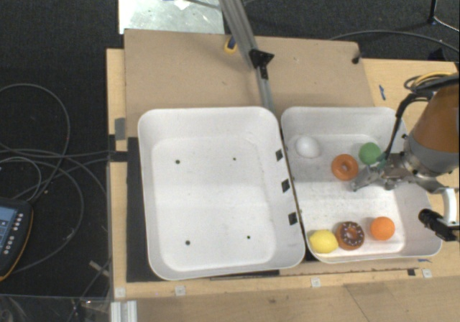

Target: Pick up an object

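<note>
Right bin (345, 202) | fingers (357, 184) state unclear, beside orange donut (345, 166), green ball (370, 152) | lemon (323, 241) apart

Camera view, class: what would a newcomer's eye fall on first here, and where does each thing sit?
The colourful objects in the right bin: a white ball, an orange donut and a green ball toward the back, a lemon, a brown donut and an orange along the front. The claw hangs just in front of the orange donut.
</note>
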`<state>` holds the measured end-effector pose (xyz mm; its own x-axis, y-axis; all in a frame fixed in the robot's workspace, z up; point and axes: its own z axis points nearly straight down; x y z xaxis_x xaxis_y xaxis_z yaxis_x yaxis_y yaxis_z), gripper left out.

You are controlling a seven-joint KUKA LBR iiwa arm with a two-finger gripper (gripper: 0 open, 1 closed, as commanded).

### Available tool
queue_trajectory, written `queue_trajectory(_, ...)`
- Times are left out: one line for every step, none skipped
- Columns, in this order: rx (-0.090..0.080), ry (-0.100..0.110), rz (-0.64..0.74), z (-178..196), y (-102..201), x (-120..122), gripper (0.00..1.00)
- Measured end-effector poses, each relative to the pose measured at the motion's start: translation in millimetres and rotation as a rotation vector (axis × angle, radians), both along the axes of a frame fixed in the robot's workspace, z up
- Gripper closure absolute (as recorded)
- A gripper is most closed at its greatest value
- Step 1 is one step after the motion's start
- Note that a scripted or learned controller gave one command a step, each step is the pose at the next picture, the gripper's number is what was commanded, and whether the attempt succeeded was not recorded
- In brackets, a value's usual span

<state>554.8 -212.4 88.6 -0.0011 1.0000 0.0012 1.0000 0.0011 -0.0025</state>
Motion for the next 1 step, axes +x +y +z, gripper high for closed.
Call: queue_trajectory(-0.002, -0.006, 0.0, 14.0, -1.0, 1.7, 1.0)
